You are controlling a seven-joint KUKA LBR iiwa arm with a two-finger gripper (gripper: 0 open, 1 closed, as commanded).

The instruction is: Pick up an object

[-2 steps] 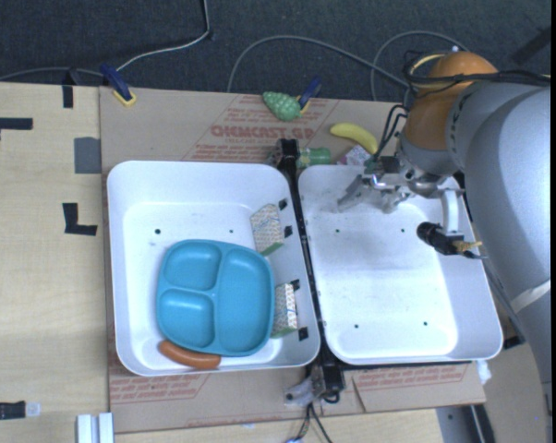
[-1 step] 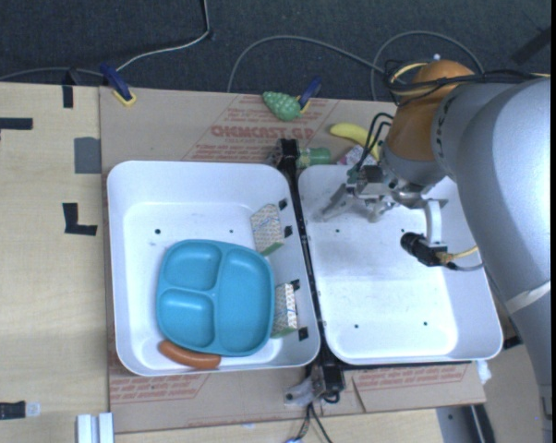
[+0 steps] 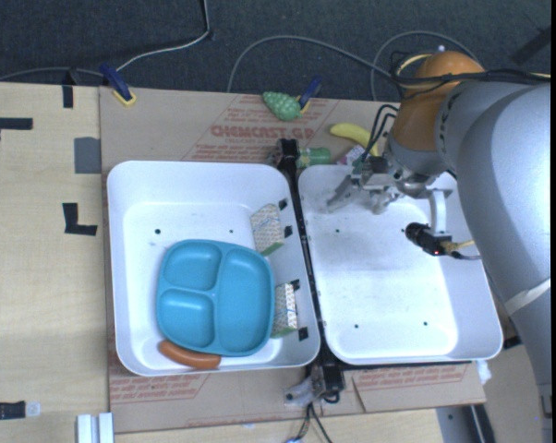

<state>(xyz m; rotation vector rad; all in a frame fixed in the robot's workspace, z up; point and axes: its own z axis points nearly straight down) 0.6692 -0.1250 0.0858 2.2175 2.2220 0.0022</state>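
The blue divided plate (image 3: 215, 295) partly hid two sponges (image 3: 284, 307); the arm (image 3: 504, 192) ran beyond the right edge.

Gripper (image 3: 359, 197) over right bin (image 3: 398, 340); blue plate (image 3: 213, 295), apparently a sausage (image 3: 189, 355), in left bin (image 3: 135, 238)

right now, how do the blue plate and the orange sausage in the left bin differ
The blue plate is broad, flat and split into three compartments; the orange sausage is a thin, slightly curved stick. The plate fills the middle of the left bin, while the sausage lies by the bin's near wall, along the plate's lower edge. Both sit in the left bin, away from the gripper over the right bin.
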